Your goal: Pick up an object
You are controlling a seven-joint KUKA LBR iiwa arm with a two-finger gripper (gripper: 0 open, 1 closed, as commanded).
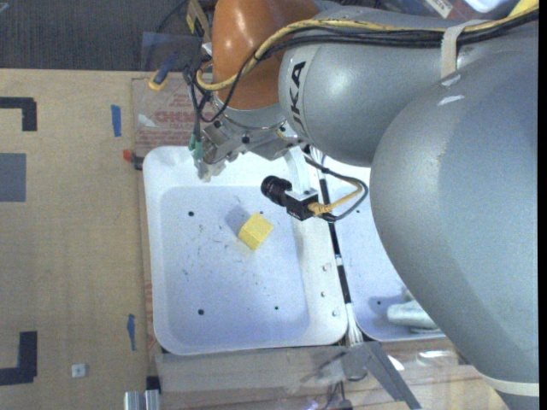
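Gripper [206, 166] over bin [171, 314] rim; yellow block [255, 231] nearby.

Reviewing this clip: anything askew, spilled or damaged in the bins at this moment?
Nothing stands out. A yellow block lies turned at an angle on the floor of the left bin, intact, with faint scuff marks around it. The gripper is over the bin's upper rim, apart from the block.

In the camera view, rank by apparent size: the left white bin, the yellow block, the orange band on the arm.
1. Left white bin
2. Orange band, though it sits nearer the camera, which inflates it
3. Yellow block
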